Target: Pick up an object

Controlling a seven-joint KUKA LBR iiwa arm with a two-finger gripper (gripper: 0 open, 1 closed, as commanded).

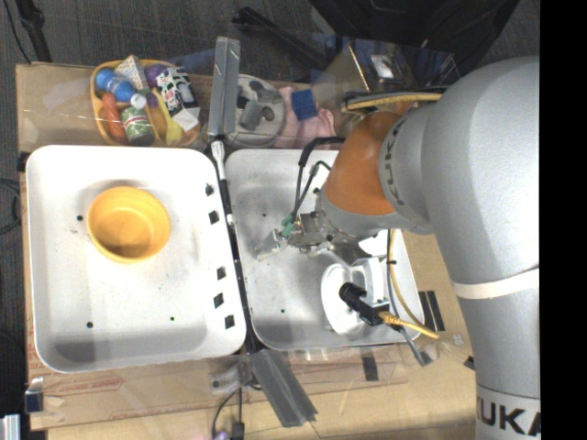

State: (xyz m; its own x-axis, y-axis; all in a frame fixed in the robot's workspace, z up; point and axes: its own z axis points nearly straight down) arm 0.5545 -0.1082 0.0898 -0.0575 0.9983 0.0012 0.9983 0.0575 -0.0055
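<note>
Two shallow white plastic bins sit side by side on the brown surface [55, 108]. A round yellow plastic bowl [129, 223] sits upright in the left bin [55, 337], far-left part, well apart from the arm. The grey arm with orange band [367, 181] is down in the right bin [275, 324], jaws low near its middle. Can't tell how far open, or if anything is held.

You're looking at a robotics lab test cell. A large grey industrial arm [486, 200] with an orange band reaches over a desk [50, 108] carrying two shallow white bins [119, 310]. A yellow basket [97, 94] of assorted small props sits behind them, with dark carpet [110, 16] beyond.
</note>
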